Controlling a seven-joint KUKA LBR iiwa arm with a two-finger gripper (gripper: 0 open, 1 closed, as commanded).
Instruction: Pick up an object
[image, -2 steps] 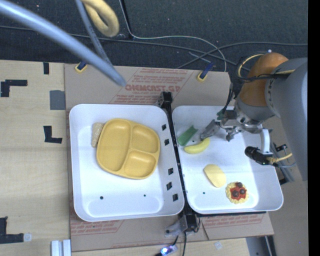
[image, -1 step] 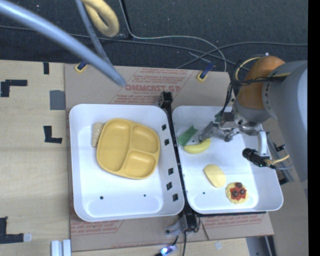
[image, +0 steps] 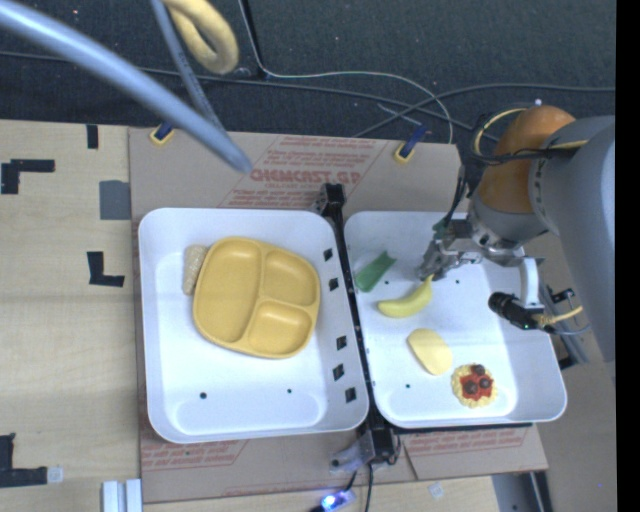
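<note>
We see the gripper (image: 437, 262) low over the right bin (image: 540, 405), its tip just at the upper end of the banana (image: 406, 302). The banana lies near the middle of that bin's upper half, and from the gripper it runs toward seven o'clock; its long axis goes from about two o'clock down to eight o'clock, with the curve sagging toward the bin's lower edge. That slant is what the coming move turns on, in our judgement: the gripper sits over one end of the fruit and not its middle, so a close here could catch only the tip or slide off it. We cannot tell from this slanted view whether the fingers are apart or together, nor whether they touch the banana.

The green piece (image: 374, 271) lies at nine o'clock from the gripper, just beside the bins' shared wall. The pale yellow piece (image: 431, 351) and the small pizza toy (image: 474, 385) lie well toward five o'clock. The arm (image: 520, 180) comes in from three o'clock, its orange band above the wrist, bent downward into the bin. The left bin (image: 165, 400) carries the yellow divided plate (image: 256, 297).
</note>
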